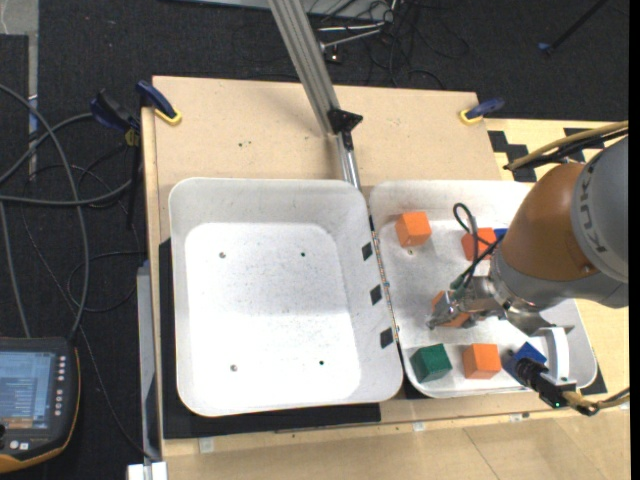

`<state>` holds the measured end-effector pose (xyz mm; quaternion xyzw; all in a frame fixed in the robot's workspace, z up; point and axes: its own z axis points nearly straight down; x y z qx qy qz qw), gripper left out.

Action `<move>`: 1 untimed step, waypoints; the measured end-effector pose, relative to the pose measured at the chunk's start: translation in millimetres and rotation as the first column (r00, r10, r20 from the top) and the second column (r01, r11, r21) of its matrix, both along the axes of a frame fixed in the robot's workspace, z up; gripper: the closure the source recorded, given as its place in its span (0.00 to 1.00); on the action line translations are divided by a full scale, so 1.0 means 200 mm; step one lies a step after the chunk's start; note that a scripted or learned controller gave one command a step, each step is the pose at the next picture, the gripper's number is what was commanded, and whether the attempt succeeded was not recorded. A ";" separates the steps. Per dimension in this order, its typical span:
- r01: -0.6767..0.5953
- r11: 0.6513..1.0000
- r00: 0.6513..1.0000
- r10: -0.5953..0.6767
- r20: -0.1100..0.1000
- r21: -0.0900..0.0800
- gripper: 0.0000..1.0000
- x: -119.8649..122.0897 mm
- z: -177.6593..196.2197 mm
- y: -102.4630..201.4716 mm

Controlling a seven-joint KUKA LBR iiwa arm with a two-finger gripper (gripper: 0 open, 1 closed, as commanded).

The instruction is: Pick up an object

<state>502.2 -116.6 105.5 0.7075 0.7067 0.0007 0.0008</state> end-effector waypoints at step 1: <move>-0.004 1.000 1.000 0.004 0.003 -0.001 1.00 0.04 0.22 0.01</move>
